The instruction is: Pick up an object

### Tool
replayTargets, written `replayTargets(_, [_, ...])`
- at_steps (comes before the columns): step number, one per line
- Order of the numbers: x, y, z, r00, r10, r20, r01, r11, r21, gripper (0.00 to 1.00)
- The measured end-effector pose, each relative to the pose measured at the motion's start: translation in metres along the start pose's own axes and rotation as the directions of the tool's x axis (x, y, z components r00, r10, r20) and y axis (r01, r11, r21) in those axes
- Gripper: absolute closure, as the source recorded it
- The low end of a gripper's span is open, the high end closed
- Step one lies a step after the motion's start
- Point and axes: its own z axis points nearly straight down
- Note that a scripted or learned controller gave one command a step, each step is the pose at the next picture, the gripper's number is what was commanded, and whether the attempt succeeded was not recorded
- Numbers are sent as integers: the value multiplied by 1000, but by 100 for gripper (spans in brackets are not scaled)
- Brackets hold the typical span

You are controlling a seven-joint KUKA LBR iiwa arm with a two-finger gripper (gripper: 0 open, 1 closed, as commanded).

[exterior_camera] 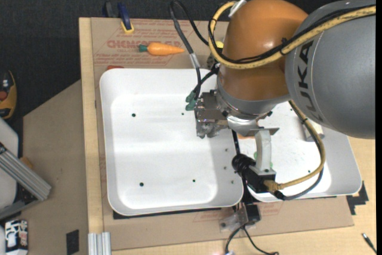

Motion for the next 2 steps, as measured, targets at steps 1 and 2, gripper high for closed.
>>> replayTargets(1, [67,62,-10,1000,-14,-6,14,1000,-16,100])
replayTargets(2, [91,16,35,1000,-14,-4,14,1000,0,100])
